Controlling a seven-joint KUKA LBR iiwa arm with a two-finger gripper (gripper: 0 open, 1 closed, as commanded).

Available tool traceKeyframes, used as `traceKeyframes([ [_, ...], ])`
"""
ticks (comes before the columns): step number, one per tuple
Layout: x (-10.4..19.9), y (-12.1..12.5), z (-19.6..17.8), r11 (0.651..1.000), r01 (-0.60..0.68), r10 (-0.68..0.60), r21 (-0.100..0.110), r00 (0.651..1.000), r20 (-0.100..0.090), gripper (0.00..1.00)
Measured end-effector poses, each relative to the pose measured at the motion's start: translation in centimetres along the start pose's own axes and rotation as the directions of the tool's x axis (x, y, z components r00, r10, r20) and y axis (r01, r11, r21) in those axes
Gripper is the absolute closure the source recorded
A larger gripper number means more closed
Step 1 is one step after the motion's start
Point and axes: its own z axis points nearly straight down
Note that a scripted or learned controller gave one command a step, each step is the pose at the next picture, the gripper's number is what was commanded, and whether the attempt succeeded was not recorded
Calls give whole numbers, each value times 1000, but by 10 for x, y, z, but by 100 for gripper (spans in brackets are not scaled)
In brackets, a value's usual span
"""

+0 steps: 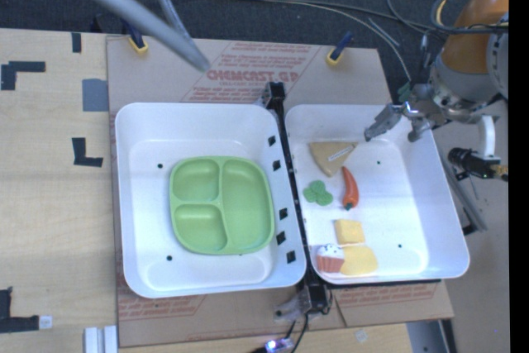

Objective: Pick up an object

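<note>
Jaws [388, 121] hang over the right bin's [430, 202] far edge, grip state impossible to tell; just below-left of them lies the tan wedge [331, 155], then the red pepper [350, 188], green tray [221, 205] well left

A robotics lab: taped bench [50, 136], loose cables [331, 8], white bins [132, 128].

grey arm [463, 83] — orange band (wrist), black cables
</note>
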Motion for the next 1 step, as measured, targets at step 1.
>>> traceKeyframes([
  [1,3,-4,44,1000,0,0,0,1000,1,0],
])
